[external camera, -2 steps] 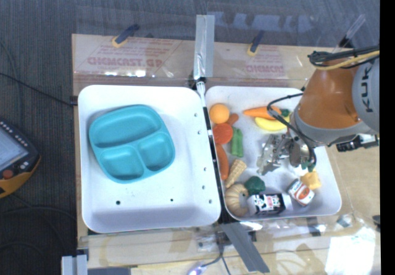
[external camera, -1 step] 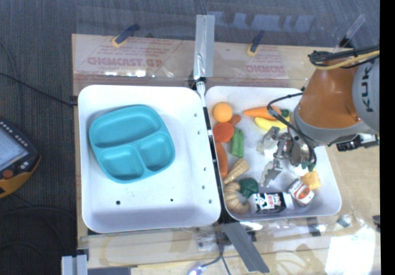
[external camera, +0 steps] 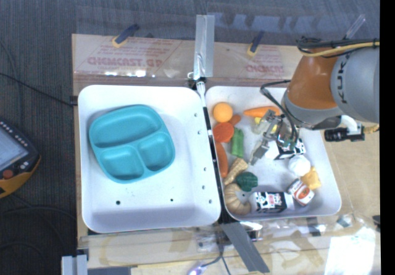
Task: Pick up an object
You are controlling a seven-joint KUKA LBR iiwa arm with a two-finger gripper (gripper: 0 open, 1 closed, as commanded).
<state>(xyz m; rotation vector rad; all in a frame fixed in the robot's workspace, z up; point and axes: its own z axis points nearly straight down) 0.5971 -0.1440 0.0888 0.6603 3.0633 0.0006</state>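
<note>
On the far left, beyond the bench, a dark handheld controller with an orange rim (external camera: 13,158) lies on the grey floor. Next comes the left shallow white plastic bin (external camera: 99,206), and inside it a turquoise plastic tray with three compartments (external camera: 131,142) sits tilted toward the upper left part. A metal divider post (external camera: 203,45) stands at the back, between the two bins.

Right of it, the right shallow white plastic bin (external camera: 327,197) holds a cluster of small toys. Along its left side an orange ball (external camera: 223,111) lies just above a red-orange round piece (external camera: 223,132), with a green stick-shaped piece (external camera: 237,143) beside them. Lower down a dark green broccoli-like toy (external camera: 247,180) sits near a tan bread-like piece (external camera: 237,201) and a small black-and-white carton (external camera: 270,201). An orange carrot-shaped toy (external camera: 258,111) lies near the back wall.

Over the middle of this bin hangs the metal two-finger gripper (external camera: 266,138), pointing down and left. Its jaws stand apart with nothing between them, above bare bin floor between the green stick and a white round object (external camera: 299,166). Further right lie a yellow piece (external camera: 313,177) and a red-and-white item (external camera: 300,192). The grey arm with its orange band (external camera: 315,86) enters from the right.
</note>
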